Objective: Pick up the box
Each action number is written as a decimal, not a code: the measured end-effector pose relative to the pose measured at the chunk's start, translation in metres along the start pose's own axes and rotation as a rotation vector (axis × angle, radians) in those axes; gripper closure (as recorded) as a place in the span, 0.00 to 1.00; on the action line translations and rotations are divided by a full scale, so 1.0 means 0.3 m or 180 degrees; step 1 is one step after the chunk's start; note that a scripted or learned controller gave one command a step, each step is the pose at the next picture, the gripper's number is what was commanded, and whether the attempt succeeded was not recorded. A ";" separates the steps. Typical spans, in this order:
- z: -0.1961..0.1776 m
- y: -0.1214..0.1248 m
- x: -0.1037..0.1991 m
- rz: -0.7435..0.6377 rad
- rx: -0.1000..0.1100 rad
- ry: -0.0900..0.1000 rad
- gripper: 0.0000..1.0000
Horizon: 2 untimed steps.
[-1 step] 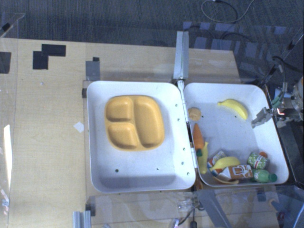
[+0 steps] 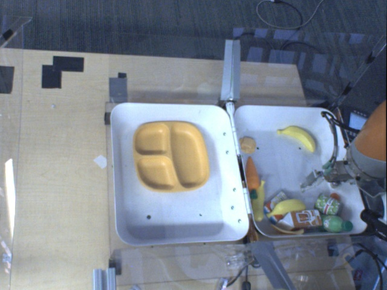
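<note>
Camera view, looking down at a slant on a wooden bench [image 2: 66, 180] bearing two shallow white bins side by side. Left bin [image 2: 124, 222]: one yellow divided tray [image 2: 172, 156] with three compartments, set toward the far half. Right bin [image 2: 275, 116]: a banana [image 2: 298, 138] near the far right corner; a small tan round item [image 2: 247, 144] against the left wall; a carrot [image 2: 252, 175] just below it along the same wall. Box [image 2: 305, 219] (brown with a white panel, lying flat) at the near edge of the right bin, crowded among a second yellow fruit [image 2: 287, 207] just behind it, a green-and-red can [image 2: 328, 205] to its right and a green bottle [image 2: 337, 225] touching its right end. Arm [image 2: 370, 144] entering from the right, orange band visible above the wrist. Gripper [image 2: 321, 177] low over the right side of the right bin, beyond the box and apart from it; spread of the tips too blurred to tell, nothing seen between them.
</note>
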<state>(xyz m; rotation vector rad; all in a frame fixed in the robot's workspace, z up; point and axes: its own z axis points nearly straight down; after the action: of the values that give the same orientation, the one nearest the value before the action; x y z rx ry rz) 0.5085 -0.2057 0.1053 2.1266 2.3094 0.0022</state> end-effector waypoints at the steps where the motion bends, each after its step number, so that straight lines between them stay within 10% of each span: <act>1: 0.054 0.227 -0.014 0.0186 -0.0026 -0.0006 0.00; 2: -0.556 0.224 0.012 0.0630 -0.0015 -0.0007 0.00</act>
<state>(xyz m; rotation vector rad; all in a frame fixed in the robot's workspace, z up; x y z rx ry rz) 0.5747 -0.1965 0.2724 2.3407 2.0850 0.0058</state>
